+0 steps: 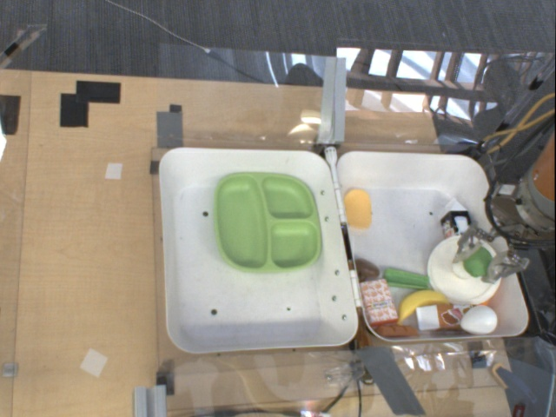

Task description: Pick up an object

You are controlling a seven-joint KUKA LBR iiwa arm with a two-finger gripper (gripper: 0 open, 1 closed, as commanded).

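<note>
My gripper (485, 255) is low over the right side of the right bin (408, 168). It stands open, with one finger on each side of a small green object (475, 265). That green object lies on a white round dish (452, 278). Close by are a yellow banana (420, 302), a long green vegetable (406, 277), a white egg (478, 320) and a small patterned box (376, 301). An orange-yellow object (358, 208) rests against the bin's left wall.
The left bin (187, 311) holds a green divided plate (266, 221). A metal divider (334, 111) stands between the bins at the back. Cables and the arm's body (521, 198) crowd the right edge.
</note>
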